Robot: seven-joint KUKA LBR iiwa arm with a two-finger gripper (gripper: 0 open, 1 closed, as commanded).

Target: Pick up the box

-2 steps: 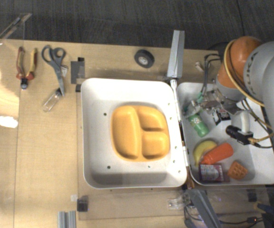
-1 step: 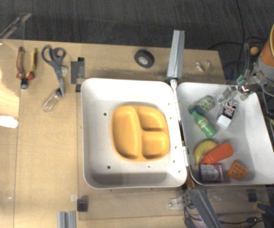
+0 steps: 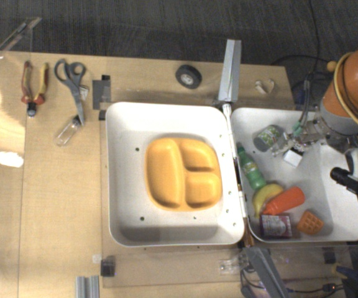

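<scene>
Where the grey arm with its orange band (image 3: pixel 353 79) reaches in over the right bin (image 3: pixel 344 228), the gripper (image 3: pixel 304 135) sits low above the far part of that bin. It is a small tangle of dark and metallic parts, and whether it is spread wide or drawn narrow cannot be told from this angle. Nothing can be seen held in it.

Just beside the gripper, toward the near side, lies a small white block (image 3: pixel 293 158). Just to its left in the view rests a crumpled grey-green object (image 3: pixel 268 136).

Farther from the gripper, down and to the left, a green bottle (image 3: pixel 249 168) lies along the bin's left wall, and a yellow banana (image 3: pixel 265 196) lies past the bottle's near end. An orange carrot (image 3: pixel 286 200) lies aslant against the banana.

The box (image 3: pixel 276 226), dark maroon with a pale label, lies flat at the bin's near edge, well apart from the gripper and touching the carrot's thick end. An orange waffle piece (image 3: pixel 311 222) sits just to the right of the box.

Beyond the right bin, left of the gripper, the left bin (image 3: pixel 123 166) holds a yellow divided tray (image 3: pixel 183 171).

Farthest from the gripper, on the bench (image 3: pixel 48 197), are a roll of black tape (image 3: pixel 188 76), a grey metal bar (image 3: pixel 230 70), scissors (image 3: pixel 74 85) and red-handled pliers (image 3: pixel 33 85).
</scene>
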